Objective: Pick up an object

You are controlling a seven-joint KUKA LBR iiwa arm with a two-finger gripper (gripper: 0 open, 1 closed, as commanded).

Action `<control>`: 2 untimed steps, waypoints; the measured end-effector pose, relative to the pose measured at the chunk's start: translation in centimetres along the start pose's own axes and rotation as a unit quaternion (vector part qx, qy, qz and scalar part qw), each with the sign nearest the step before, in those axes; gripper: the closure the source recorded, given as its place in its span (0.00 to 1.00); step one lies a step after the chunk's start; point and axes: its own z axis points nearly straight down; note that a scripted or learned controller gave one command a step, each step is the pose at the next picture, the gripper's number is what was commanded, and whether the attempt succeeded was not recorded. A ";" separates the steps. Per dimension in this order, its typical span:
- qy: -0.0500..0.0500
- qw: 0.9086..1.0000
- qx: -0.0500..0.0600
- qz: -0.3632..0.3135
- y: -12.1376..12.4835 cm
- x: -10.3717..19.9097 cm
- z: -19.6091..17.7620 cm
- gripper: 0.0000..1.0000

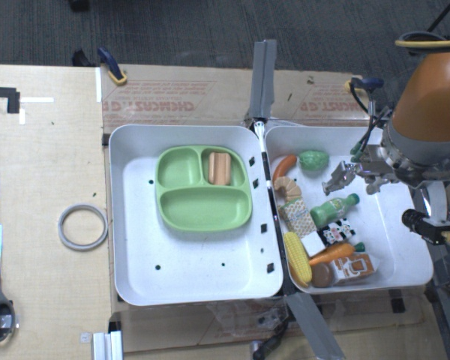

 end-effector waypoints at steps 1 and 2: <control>0.000 0.999 -0.001 -0.049 0.2 -2.1 11.4 0.00; 0.000 0.999 0.000 -0.047 0.2 -2.2 10.6 1.00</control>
